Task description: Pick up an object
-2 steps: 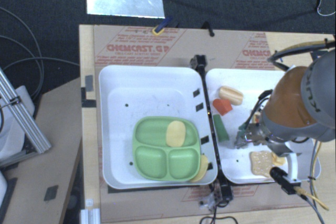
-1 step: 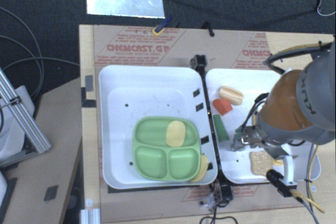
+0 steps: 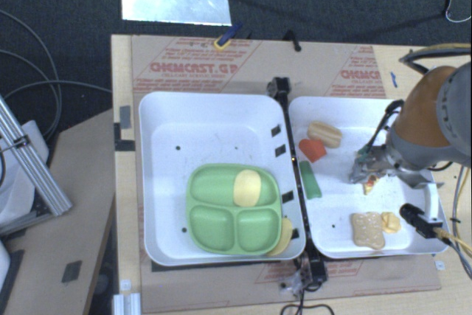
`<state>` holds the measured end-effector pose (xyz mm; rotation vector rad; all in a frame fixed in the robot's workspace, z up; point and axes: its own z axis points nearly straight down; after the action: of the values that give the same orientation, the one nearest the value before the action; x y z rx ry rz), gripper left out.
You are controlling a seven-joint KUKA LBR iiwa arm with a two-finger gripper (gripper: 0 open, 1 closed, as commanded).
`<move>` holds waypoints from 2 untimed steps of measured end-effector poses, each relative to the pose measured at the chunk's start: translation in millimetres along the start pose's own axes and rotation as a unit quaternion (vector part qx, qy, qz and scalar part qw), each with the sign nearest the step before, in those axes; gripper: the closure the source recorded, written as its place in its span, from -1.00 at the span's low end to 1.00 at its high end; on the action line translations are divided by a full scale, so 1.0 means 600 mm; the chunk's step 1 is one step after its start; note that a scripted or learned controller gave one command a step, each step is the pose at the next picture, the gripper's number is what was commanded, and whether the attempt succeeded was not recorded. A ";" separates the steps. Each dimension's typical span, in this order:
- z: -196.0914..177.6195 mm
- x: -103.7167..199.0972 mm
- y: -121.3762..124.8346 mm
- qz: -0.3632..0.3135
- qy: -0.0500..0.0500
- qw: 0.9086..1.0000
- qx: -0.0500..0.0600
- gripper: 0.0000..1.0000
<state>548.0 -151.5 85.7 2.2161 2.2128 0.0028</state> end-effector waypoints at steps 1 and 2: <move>-0.195 0.080 0.060 -0.006 0.003 1.000 -0.004 1.00; -0.164 0.121 -0.037 -0.002 0.004 1.000 0.006 1.00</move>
<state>524.9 -78.6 183.3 2.2222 2.2260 -0.0013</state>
